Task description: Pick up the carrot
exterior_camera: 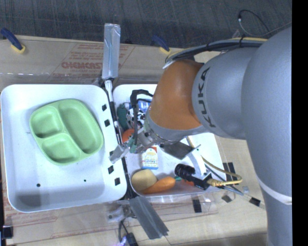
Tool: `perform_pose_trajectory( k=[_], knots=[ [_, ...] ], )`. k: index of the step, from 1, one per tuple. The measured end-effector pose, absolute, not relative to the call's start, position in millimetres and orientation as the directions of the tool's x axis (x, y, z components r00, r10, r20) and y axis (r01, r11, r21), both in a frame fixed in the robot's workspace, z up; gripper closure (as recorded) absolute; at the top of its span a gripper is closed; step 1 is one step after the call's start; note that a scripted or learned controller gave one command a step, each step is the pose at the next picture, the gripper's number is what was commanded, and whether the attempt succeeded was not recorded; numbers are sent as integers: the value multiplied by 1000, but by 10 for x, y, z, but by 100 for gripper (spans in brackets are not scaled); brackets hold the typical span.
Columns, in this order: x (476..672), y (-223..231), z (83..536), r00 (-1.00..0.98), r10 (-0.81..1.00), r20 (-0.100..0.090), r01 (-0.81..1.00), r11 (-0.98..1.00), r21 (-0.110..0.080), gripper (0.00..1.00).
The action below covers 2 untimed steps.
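Pale potato (143, 178) touching carrot (161, 185), bin wall (167, 195) just beside, carton (150, 158) near, open above

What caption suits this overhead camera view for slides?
Grey arm reaches into the right bin; the carrot lies apart, unheld.

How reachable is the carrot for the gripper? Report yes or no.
Probably yes. The carrot lies uncovered near the right bin's front wall, close to the gripper; a pale round thing crowds one end.

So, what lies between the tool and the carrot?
In the camera view: a small box, then a yellowish lump beside the carrot.
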<state>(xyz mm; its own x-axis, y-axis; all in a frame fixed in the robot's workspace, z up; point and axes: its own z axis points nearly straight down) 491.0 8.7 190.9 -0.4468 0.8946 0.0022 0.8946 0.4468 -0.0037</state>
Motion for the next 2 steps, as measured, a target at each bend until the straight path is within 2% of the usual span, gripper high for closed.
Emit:
perform_pose_trajectory(
  k=[1, 2],
  knots=[
    [4763, 508, 1906, -649, 761, 3, 761, 649, -4, 0],
    [4776, 505, 2002, -651, 759, 3, 759, 651, -4, 100]
  ],
)
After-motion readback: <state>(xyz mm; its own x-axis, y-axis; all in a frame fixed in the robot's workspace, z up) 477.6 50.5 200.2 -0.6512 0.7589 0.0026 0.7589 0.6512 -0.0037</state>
